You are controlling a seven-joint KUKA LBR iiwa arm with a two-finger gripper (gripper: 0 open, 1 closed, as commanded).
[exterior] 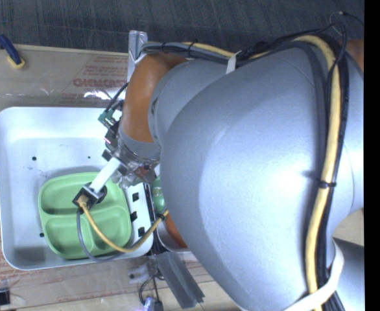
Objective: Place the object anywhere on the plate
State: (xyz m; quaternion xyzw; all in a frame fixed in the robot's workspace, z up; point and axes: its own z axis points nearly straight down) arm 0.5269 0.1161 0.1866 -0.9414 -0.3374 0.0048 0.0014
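Note:
A light green divided plate (60,203) lies in the front part of the left white bin (28,135). My gripper (140,207) hangs over the plate's right edge, near the bin's right wall. Just to its right a small green thing (157,194) peeks out, mostly hidden by the arm; I cannot tell whether it is held. A brownish rounded thing (172,230) shows below it, also largely covered.
The grey arm (255,173) with its orange band (141,102) covers the whole right side, including the right bin. Bare white floor fills the left bin's back half. A blue and yellow clip (11,50) sits on the brown board at the back left.

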